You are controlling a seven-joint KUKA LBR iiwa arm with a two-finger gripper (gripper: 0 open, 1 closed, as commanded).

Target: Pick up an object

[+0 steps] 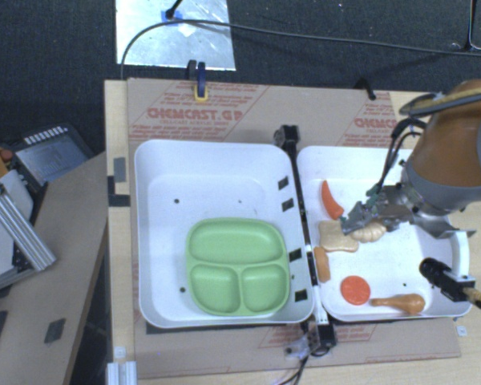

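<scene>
Two white bins sat before you. By the right bin's (433, 175) near edge lay a tan drumstick (399, 301) and a red disc (354, 289). Mid-bin, your gripper (361, 220) hovered over a beige toy (367, 233) beside a tan slice (337, 237); whether its fingers were apart, you couldn't tell. Farther back lay an orange carrot (331, 200). The left bin (200, 167) held a green tray (236, 265).

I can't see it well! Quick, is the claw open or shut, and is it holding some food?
Claw: low in the right bin, right over the pale toy foods. Open or shut, holding or not: cannot be told.
</scene>
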